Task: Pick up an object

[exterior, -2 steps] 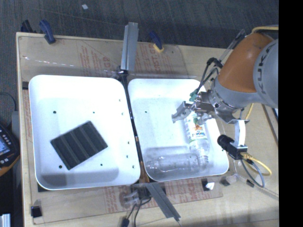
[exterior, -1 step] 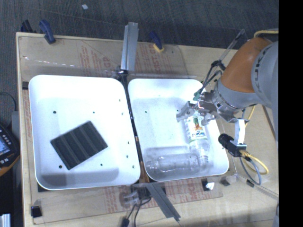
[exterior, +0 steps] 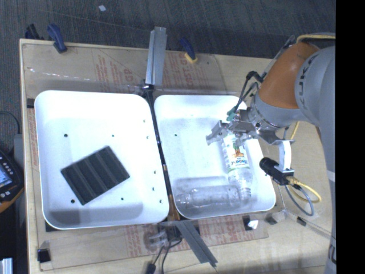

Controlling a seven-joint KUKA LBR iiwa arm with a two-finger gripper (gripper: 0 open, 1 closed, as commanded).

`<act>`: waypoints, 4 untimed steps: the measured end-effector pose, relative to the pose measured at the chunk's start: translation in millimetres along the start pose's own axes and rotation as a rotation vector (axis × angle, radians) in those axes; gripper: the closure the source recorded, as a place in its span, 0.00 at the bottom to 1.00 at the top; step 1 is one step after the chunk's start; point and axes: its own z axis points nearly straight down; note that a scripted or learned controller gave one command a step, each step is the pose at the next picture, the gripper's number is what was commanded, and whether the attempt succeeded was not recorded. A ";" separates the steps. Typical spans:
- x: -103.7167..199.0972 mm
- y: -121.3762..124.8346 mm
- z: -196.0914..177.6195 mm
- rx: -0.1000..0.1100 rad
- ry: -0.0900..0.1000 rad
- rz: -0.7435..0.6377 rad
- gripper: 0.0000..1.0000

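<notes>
Bins (exterior: 91,104) sit side by side on the desk (exterior: 85,61); the fingers (exterior: 231,131) hang over the right one. Directly below them lies a labelled bottle (exterior: 238,163), long axis running away from the fingers toward the near wall. A clear bottle (exterior: 212,196) lies crosswise beyond it. Far left rests a dark pad (exterior: 94,174). How wide the fingers stand I cannot tell; nothing shows between them.

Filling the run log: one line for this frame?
gripper: over right bin, above labelled bottle | clear bottle: lying at front | left bin: black pad
</notes>
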 end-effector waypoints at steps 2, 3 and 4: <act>-5.1 4.6 28.0 0.007 0.002 -0.027 0.00; 17.0 45.8 63.2 0.004 0.001 -0.056 0.00; 0.8 32.8 11.2 0.001 0.000 -0.180 0.00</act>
